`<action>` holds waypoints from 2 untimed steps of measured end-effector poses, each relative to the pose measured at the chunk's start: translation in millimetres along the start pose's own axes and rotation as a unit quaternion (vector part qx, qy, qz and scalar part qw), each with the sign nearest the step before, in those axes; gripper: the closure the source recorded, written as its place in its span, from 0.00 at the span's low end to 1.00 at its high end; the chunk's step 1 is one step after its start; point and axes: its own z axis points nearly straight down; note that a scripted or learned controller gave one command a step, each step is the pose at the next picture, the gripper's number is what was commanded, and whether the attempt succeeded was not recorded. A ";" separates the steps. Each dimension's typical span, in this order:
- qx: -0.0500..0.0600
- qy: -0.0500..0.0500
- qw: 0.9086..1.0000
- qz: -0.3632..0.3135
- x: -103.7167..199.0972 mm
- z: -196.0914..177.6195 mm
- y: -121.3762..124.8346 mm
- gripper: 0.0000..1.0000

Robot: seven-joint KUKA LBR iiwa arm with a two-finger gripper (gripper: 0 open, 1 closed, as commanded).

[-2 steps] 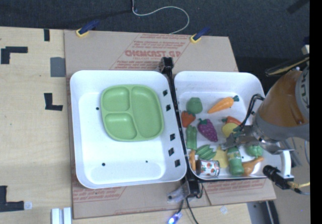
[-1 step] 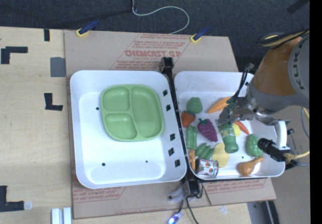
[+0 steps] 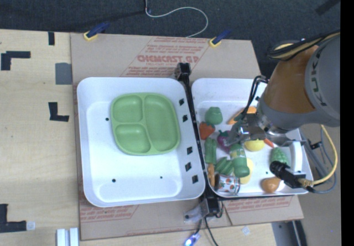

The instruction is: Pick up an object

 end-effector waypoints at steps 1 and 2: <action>-0.003 0.001 1.000 -0.004 98.4 -69.6 -5.9 1.00; -0.006 0.000 1.000 0.000 119.8 -176.2 -19.8 1.00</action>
